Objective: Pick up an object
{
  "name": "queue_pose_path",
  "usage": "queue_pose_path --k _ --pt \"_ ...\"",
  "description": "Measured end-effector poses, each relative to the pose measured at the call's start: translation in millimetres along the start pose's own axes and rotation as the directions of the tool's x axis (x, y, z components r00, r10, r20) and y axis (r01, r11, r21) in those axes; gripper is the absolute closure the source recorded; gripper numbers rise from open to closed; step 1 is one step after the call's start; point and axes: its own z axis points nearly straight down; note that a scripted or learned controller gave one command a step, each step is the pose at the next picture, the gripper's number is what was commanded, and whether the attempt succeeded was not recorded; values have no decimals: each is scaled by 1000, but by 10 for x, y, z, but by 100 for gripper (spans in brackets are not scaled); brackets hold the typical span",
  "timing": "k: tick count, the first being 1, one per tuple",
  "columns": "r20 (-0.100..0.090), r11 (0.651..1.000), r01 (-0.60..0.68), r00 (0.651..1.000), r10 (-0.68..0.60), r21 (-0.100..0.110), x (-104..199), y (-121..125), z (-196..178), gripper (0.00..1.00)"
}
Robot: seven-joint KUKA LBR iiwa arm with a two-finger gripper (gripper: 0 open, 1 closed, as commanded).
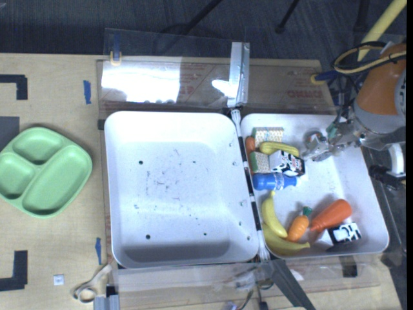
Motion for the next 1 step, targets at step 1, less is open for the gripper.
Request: queue_pose_path --k 1 --pt "-9 1000 21 1000 -21 15 44 367 95 0"
